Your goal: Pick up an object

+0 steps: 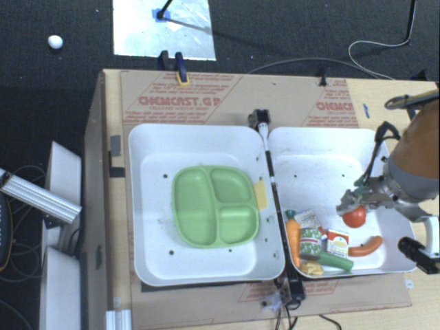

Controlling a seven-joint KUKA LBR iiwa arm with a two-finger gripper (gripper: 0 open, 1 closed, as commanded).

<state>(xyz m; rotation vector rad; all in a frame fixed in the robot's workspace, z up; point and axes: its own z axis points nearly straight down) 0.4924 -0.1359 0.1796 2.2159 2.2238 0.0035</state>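
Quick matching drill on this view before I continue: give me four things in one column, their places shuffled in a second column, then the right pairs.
Things:
1. green divided plate
2. tomato
3. carrot
4. sausage

Places:
A. right bin, along the left wall
B. left bin, middle
C. right bin, beside the gripper
D. right bin, near the front right corner

Pairs: 1-B, 2-C, 3-A, 4-D

Both white bins (206,139) look like smooth moulded plastic with a soft sheen. The green divided plate (214,206) is matt plastic. The desk (227,95) is covered by printed brown cardboard, dull and flat. At upper left of the frame a crinkled foil sheet (163,19) glints on rough dark carpet (48,81).
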